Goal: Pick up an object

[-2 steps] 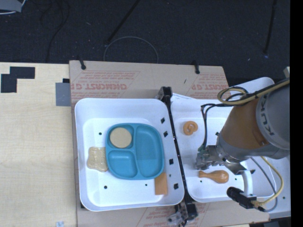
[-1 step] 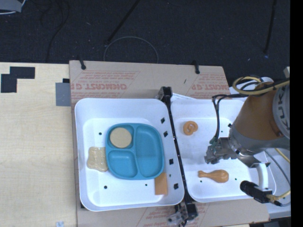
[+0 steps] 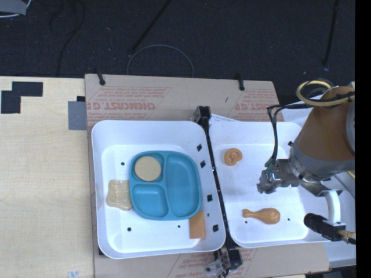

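- This looks like a robot test lab, not a home or kitchen.
- A grey robot arm (image 3: 327, 141) reaches in over two white bins (image 3: 110, 155) set side by side on flattened cardboard (image 3: 174, 97).
- Black cables (image 3: 156, 51) trail across dark carpet (image 3: 232, 28) behind the table (image 3: 40, 184).
- The food in the bins is probably plastic toy food: a drumstick (image 3: 262, 215), a blue divided plate (image 3: 166, 184).

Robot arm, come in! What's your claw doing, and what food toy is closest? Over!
Gripper low in right bin, nothing seen held. Drumstick just below it, pretzel up-left. Both lie apart, unobstructed.
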{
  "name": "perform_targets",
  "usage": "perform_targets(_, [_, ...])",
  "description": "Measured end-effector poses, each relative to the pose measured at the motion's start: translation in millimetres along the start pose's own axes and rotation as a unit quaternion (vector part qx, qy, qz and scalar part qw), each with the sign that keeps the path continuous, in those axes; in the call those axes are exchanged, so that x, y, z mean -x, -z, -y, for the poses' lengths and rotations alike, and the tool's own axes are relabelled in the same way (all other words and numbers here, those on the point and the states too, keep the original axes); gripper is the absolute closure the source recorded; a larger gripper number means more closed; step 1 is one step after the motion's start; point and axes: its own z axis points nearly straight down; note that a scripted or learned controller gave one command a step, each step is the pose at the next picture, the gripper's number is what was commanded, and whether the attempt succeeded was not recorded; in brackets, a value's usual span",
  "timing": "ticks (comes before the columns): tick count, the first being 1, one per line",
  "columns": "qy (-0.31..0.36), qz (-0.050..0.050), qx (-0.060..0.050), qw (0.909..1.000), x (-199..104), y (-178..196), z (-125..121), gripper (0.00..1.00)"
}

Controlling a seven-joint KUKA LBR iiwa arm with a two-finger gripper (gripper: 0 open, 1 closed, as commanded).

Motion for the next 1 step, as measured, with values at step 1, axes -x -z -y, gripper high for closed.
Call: perform_targets(1, [-0.001, 0.000, -0.001, 1.0000, 1.0, 3.9, -0.1, 1.00])
